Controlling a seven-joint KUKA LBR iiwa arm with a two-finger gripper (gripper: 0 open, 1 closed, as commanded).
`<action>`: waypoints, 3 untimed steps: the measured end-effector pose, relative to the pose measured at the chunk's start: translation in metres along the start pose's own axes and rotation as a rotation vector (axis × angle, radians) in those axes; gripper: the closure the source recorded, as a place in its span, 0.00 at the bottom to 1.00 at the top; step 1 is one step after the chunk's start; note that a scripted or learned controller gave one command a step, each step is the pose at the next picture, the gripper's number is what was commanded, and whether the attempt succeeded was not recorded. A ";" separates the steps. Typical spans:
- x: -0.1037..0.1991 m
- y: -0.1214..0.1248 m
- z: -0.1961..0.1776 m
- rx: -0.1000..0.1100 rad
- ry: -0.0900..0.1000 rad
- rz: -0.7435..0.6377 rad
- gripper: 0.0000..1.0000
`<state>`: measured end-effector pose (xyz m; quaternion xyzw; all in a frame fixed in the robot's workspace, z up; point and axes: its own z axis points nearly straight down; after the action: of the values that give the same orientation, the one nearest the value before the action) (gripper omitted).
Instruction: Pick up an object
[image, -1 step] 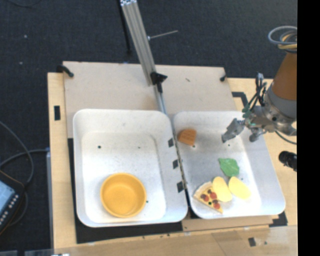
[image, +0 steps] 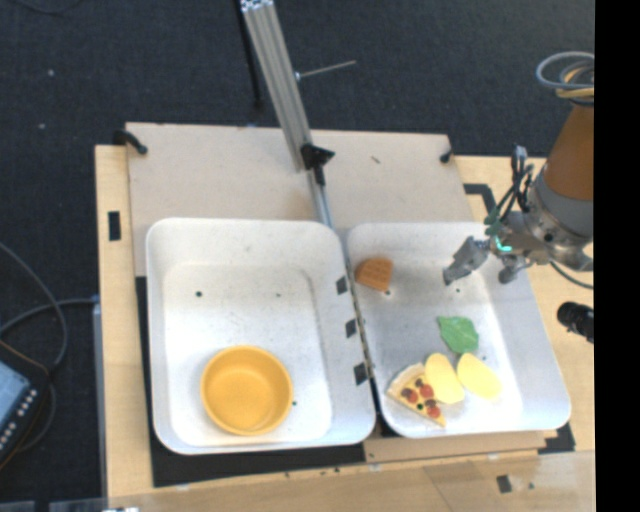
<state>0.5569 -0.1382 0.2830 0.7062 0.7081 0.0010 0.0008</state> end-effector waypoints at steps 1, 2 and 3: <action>-0.001 0.003 0.041 0.003 -0.001 0.004 0.00; -0.007 -0.006 0.096 0.007 -0.001 0.003 0.00; -0.005 0.000 0.141 0.005 -0.001 0.005 0.00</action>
<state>0.5572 -0.1429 0.1415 0.7079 0.7063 -0.0013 -0.0005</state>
